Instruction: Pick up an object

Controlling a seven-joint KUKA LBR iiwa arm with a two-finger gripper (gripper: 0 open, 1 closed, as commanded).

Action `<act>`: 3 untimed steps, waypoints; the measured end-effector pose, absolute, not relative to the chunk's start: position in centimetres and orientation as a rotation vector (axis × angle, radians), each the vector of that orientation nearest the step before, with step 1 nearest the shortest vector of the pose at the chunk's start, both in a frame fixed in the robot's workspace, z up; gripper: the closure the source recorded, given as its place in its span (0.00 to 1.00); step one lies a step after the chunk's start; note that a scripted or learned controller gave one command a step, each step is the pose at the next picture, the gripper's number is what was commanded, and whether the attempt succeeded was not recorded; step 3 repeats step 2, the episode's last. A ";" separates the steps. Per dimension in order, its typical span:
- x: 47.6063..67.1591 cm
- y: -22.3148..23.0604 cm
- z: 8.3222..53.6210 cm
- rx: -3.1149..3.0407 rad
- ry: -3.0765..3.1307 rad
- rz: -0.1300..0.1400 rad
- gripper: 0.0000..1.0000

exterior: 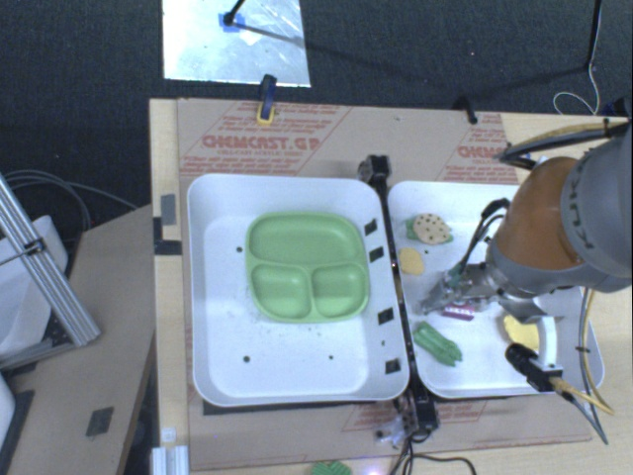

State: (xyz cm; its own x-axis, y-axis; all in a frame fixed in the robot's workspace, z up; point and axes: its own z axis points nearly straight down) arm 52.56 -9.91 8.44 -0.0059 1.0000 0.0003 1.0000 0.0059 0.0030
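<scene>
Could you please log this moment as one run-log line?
gripper low in right bin | beside pink item | green toy loose | nothing seen held

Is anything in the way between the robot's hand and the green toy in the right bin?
Nothing visible is. The hand hangs just above and a little left of the green toy, with bare white bin floor between them. A small pink thing lies beside the hand, off to the right of that path.

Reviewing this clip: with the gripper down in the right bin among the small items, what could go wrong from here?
The gripper sits low between several small pieces: a pink item, a green piece and a yellow disc. It may nudge them apart instead of catching one. It is also close to the divider between bins, so a sideways move could strike that wall.
</scene>
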 end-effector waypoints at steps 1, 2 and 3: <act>52.5 -10.0 9.5 2.217 2.224 0.004 1.00; 54.8 -2.3 19.0 2.202 2.231 0.015 1.00; 54.8 -2.3 19.0 2.202 2.231 0.015 1.00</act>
